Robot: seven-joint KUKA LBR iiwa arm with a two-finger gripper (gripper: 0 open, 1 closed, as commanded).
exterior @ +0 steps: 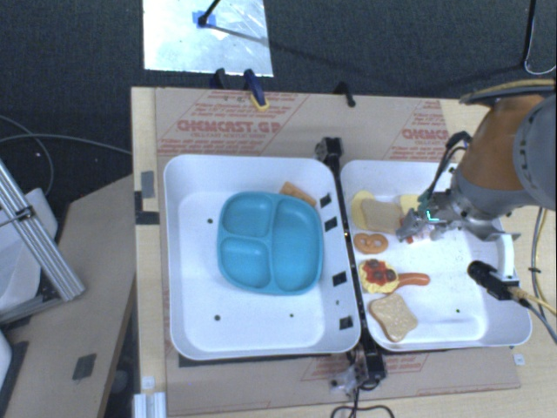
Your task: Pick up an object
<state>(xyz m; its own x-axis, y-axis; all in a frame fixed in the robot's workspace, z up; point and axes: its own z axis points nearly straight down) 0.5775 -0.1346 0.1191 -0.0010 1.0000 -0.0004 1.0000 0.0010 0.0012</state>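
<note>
While the grey arm (513, 159) reaches over the right bin (500, 320), its claw (416, 226) hangs low near the bin's far left part; whether it is open or closed I cannot tell. Just left of the claw lie a tan slice (379, 213) and a yellow piece (359, 205). Below-left sit a pretzel (371, 243), a small pizza (379, 276), a sausage (412, 279) and a toast slice (394, 316). Well left, the other bin (187, 320) holds a blue divided plate (268, 240).

The grey arm (509, 159) reaches in from the right, gripper (412, 227) low.
</note>
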